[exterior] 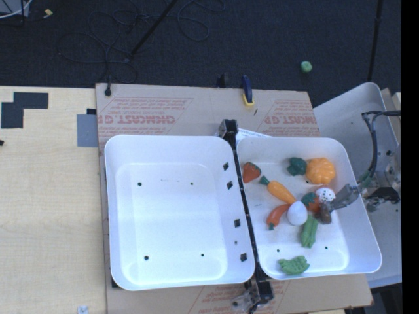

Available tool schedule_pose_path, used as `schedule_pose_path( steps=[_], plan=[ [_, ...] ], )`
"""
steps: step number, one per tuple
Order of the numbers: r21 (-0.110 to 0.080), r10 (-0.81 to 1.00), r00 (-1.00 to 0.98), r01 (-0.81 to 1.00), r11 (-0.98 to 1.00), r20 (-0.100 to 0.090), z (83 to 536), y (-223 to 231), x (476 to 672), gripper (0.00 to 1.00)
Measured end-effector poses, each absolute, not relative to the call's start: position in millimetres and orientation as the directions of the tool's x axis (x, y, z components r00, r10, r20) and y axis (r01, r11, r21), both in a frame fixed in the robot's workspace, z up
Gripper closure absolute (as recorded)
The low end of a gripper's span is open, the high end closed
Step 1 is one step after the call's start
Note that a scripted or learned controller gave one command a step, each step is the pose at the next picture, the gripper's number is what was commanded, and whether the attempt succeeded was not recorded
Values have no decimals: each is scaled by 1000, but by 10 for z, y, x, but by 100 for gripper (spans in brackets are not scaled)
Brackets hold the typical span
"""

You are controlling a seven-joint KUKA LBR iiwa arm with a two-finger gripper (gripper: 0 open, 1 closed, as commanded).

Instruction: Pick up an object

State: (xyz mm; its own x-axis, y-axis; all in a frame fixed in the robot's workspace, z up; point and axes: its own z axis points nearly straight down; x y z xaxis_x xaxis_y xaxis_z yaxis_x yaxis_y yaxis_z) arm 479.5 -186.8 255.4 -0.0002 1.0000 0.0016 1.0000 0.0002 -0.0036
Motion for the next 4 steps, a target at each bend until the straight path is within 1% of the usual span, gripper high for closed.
schedule_pose_path(
  steps=[1, 2, 3, 4],
  plan=[
    [-5, 1000, -1, 1000, 1, 2, 2650, -1874, 4795, 100],
    [1, 1000, -4, 1000, 4, 1, 2989, -1512, 4764, 100],
    [-8, 1000, -3, 1000, 3, 3, 2391, -1342, 5099, 100],
    [-8, 1000, -9, 1000, 9, 5, 1833, -435, 5486, 100]
  ],
)
